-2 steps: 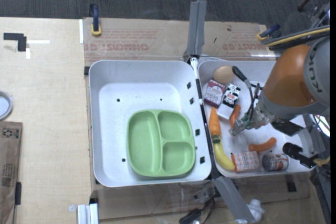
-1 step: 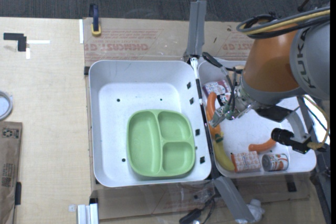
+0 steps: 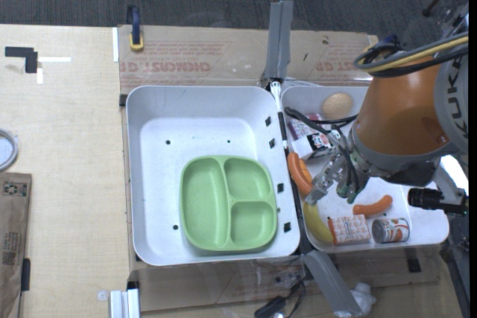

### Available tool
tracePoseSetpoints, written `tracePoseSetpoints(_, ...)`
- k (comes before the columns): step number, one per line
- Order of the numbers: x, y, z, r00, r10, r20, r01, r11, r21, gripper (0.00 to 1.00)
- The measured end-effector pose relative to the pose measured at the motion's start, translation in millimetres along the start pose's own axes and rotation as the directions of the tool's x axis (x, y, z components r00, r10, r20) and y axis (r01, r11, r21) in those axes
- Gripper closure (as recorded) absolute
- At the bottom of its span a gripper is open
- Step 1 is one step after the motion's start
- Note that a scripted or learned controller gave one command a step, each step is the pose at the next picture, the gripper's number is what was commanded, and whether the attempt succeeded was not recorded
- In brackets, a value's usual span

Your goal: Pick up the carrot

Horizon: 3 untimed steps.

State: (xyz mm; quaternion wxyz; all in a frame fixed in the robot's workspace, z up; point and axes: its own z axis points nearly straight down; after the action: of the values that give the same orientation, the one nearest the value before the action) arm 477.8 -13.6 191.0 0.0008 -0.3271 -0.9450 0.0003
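Carrot (image 3: 299, 172): lies along the right bin's left wall.
Gripper (image 3: 332, 186): beside it; finger state unclear.
Approach: straddle carrot lengthwise, avoiding the wall.

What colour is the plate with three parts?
Light green plate, seen in the camera view.

Two white bins sit side by side: the left bin (image 3: 149, 182) at nine o'clock from the right bin (image 3: 432, 231). One green divided plate (image 3: 227, 202) with three compartments lies in the left bin. The right bin shows two orange carrot-like pieces, one (image 3: 299, 171) at its nine o'clock edge and one (image 3: 372, 205) toward five o'clock, one can (image 3: 390, 229), one small carton (image 3: 349, 230), one banana (image 3: 316, 223) and one tan round item (image 3: 337, 104) at twelve o'clock. One clamp (image 3: 135, 28) stands on the bench.
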Motion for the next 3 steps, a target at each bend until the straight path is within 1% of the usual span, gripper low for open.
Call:
tracePoseSetpoints(1, -15, 72, 0, 0.988, -0.152, 0.002, 0.152, 0.988, -0.001, 1.0)
tracePoseSetpoints(2, -65, -8, -5, 0.98, -0.199, 0.003, 0.199, 0.98, 0.0, 1.0)
tracePoseSetpoints(3, -100, 19, -75, 0.975, -0.222, 0.004, 0.222, 0.975, -0.002, 1.0)
